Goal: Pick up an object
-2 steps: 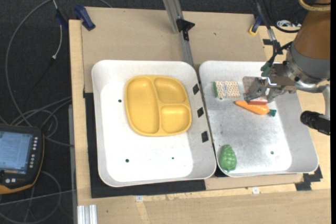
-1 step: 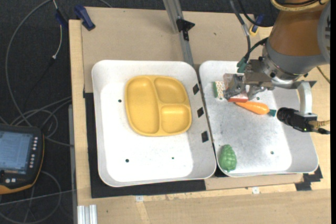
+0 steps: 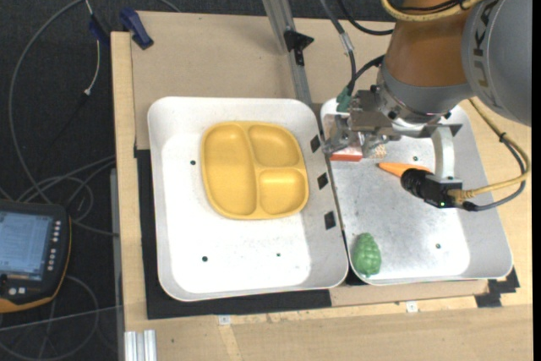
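Note:
My gripper (image 3: 348, 138) hangs over the upper left corner of the right bin (image 3: 461, 259), close to the wall between the two bins. A small red-orange object (image 3: 345, 155) shows right under it, partly covered by the gripper body; I cannot tell whether it is held. An orange carrot-like piece (image 3: 392, 169) lies just to the right of it on the bin floor. A green knobbly object (image 3: 366, 254) sits near the right bin's front left corner, well apart from the gripper.
A yellow divided plate (image 3: 254, 169) lies in the left bin (image 3: 179, 266). A metal post (image 3: 279, 13) rises behind the bins. A black unit with cables (image 3: 429, 187) hangs from the arm over the right bin. A tablet (image 3: 30, 249) sits at far left.

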You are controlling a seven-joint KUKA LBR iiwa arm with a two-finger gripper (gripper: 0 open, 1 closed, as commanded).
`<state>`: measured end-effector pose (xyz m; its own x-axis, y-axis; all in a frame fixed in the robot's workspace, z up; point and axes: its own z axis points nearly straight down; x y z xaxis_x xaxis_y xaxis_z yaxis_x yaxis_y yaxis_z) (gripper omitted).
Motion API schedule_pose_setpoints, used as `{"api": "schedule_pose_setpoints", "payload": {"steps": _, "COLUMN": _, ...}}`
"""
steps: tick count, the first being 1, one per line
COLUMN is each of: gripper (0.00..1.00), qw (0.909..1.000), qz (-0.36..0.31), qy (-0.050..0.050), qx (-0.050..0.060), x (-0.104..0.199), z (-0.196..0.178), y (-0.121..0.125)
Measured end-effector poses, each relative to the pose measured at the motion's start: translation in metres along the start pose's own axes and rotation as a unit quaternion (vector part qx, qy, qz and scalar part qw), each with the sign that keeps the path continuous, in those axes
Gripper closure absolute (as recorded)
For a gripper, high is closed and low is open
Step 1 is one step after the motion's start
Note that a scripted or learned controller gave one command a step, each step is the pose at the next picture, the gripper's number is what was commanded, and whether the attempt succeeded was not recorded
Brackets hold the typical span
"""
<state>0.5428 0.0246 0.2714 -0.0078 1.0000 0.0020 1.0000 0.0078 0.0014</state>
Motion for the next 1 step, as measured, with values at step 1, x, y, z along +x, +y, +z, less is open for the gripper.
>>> {"api": "schedule_pose_setpoints", "payload": {"steps": 1, "gripper": 1.00, "qw": 1.0000, "qz": 0.000, "qy": 0.000, "qx": 0.000, "x": 0.0594, "z": 0.0052, "y": 0.0137}}
